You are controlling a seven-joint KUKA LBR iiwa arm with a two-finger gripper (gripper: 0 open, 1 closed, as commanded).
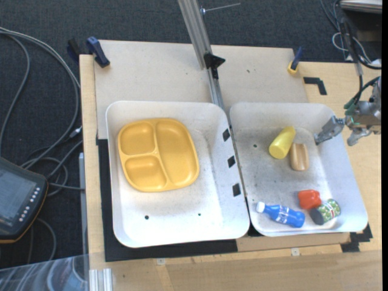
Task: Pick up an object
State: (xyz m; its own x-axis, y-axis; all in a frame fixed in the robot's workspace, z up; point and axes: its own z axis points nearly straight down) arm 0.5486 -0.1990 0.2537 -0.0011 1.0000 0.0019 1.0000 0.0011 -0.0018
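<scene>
Objects for the pick lie scattered in the right-hand bin [339, 162], while the left-hand bin [121, 223] carries only a yellow divided plate [159, 154], sitting flat toward its upper left. Moving right across the divide, a blue bottle [280, 214] lies on its side near the front wall, its long axis running roughly left to right; a yellow cup [282, 142] rests tipped over toward the back with a tan, bread-like piece [298, 156] touching its right side, long axis running front to back. A red item [308, 198] and a green-and-white can [327, 211] sit close together in the front right corner. At the far right, the gripper [341, 132] hovers over the bin's right rim, its two fingers spread apart and nothing between them or touching them. The cup and tan piece lie just to its left and appear the nearest candidates; the corner cluster sits well apart toward the front. Reaching any of them likely calls for a move leftward and down.
</scene>
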